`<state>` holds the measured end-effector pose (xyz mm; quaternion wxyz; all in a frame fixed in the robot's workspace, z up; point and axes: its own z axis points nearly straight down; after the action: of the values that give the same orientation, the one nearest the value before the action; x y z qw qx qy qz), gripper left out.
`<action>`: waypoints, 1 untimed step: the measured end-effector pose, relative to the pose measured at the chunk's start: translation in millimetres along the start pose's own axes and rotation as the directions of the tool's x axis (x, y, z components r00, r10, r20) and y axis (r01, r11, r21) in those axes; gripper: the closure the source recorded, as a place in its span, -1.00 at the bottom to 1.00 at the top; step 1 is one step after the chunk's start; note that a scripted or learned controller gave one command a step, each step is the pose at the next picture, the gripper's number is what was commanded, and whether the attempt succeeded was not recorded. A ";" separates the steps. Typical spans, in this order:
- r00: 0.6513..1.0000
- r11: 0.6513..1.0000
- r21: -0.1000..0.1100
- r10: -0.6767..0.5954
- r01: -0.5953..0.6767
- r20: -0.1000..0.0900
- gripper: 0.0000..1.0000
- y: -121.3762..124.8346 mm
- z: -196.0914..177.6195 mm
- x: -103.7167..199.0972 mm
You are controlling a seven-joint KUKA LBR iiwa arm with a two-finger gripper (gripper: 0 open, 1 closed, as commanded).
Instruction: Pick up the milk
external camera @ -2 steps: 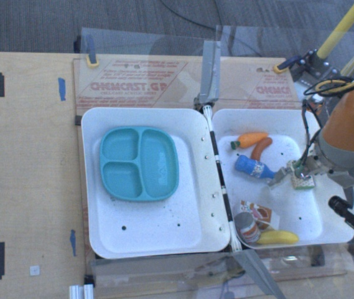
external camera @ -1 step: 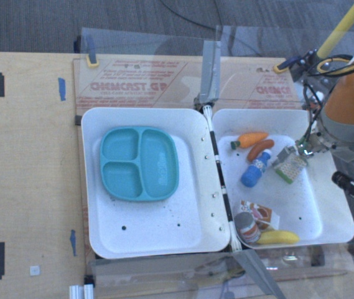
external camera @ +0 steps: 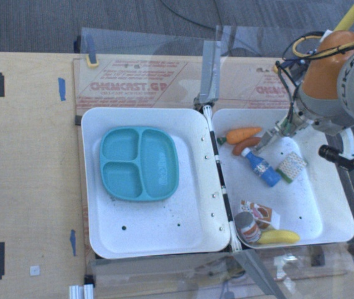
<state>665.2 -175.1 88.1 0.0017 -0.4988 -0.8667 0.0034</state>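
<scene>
Blue-capped milk bottle (external camera: 261, 168) lies just near-left of the claw (external camera: 270, 137), its long axis slanting near-right; whether the claw is open I cannot tell.

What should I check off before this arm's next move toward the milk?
1. Milk identified: cannot tell; the small carton or the blue bottle could be it.
2. Gripper over the right bin: ok.
3. Gripper above the carton: not ok; it is near the carrot.
4. Carton free of neighbours: not ok; a can and a banana crowd it.
5. Bottle lying flat, top side exposed: ok.
</scene>
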 end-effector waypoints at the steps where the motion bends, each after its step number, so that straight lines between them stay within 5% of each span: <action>1: 0.990 0.990 -0.010 -0.143 0.143 0.005 -1.00 -54.5 1.4 11.1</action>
<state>612.5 -192.9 87.2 -0.0023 -0.4353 -0.9003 -0.0002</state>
